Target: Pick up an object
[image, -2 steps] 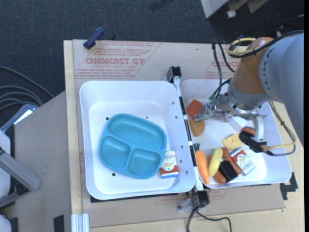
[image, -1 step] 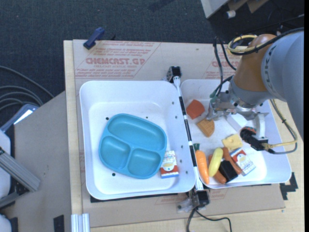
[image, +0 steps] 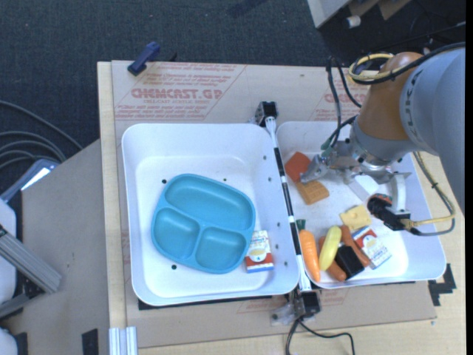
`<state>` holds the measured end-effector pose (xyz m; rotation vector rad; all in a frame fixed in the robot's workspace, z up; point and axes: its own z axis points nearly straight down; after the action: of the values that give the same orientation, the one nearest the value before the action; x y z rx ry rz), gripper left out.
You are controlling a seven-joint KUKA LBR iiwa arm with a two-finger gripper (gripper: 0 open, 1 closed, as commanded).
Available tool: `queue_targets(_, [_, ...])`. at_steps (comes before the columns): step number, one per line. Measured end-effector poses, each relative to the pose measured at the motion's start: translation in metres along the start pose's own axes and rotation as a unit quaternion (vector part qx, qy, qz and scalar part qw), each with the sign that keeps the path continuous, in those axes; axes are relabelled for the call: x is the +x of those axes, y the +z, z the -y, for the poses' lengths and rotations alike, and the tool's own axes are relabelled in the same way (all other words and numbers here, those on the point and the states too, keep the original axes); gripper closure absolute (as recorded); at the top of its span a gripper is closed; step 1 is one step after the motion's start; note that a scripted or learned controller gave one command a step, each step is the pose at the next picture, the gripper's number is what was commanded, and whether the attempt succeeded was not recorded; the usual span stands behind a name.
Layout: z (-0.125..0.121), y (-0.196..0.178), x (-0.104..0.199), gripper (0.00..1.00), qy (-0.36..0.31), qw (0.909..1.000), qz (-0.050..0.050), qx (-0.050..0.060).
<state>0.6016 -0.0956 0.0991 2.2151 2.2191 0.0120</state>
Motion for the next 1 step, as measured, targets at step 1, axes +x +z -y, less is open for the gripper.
queue_targets(1, [-0.0007,-0.0103,0.0002,1.0,0.0,1.0,0.0,-0.001])
